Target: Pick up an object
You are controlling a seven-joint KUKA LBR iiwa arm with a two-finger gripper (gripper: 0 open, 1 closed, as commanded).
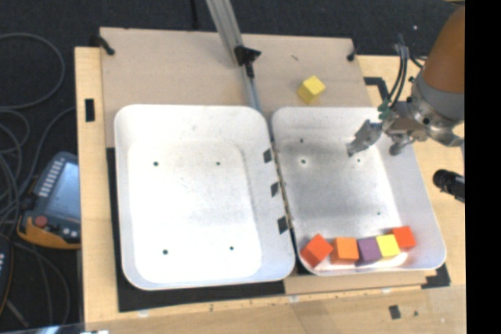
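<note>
1. We count five small cubes lined up along the near rim of the right-hand shallow white plastic bin (407,192): an orange-red cube (317,249), an orange cube (346,248), a purple cube (368,249), a yellow cube (388,246) and a red cube (403,238). They sit side by side, touching or nearly so, well below the gripper and apart from it.
2. A sixth piece, a small yellow block (311,88), lies outside the bins on the tan board beyond them, up and to the left of the gripper, apart from it.
3. The grey two-finger gripper (366,138) hangs over the far part of the right bin, reaching in from the right. We see one pale grey finger slanting down to the left; the view is too blurred for us to tell whether the gripper is open or closed. We see nothing held by it, and no cube lies near it.
4. Behind the gripper, to its right, we see the grey wrist and the orange band (448,51) of the arm.
5. Left of the gripper, across the dark clips between the two rims, lies the left-hand shallow white plastic bin (125,168).
6. A grey metal rail (219,4) slants from the far side down toward the gap between the bins, up and to the left of the gripper.
7. Far to the left, off the bench, a grey and orange handheld pendant (53,199) lies among black cables.
</note>
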